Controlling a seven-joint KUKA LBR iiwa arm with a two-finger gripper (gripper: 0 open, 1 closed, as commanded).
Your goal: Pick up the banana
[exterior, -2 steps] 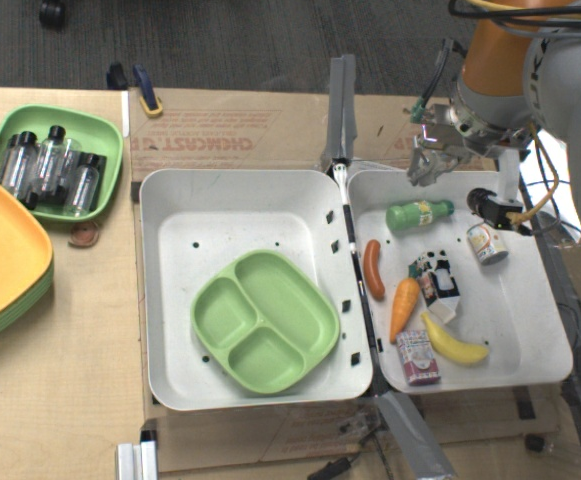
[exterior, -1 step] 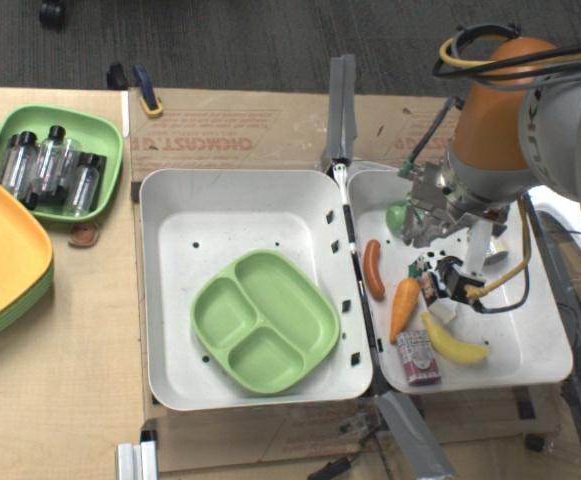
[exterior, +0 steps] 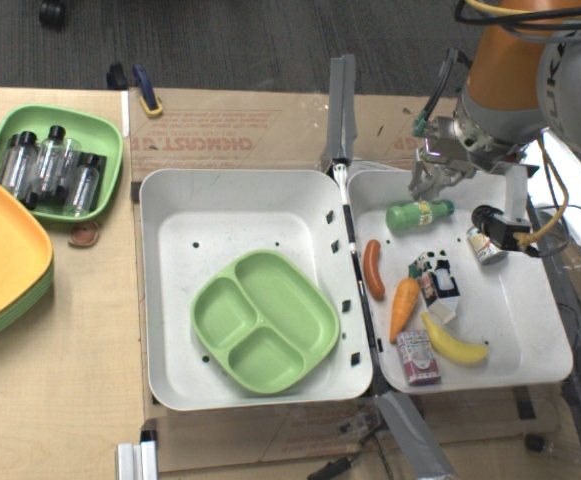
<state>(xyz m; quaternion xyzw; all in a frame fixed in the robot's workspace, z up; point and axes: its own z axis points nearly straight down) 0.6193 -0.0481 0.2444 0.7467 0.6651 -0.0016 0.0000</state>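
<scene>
So the gripper point(exterior: 432, 176) is hovering at the far end of the right bin point(exterior: 530, 368), right above the green bottle point(exterior: 419, 213) with nothing visibly in it, while the banana point(exterior: 454, 339) is sitting well apart toward the near edge, lying slantwise beside the pink carton point(exterior: 419, 357).

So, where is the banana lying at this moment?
The banana lies in the right bin, near its front edge, just right of the pink carton and below the carrot, far from the gripper.
</scene>
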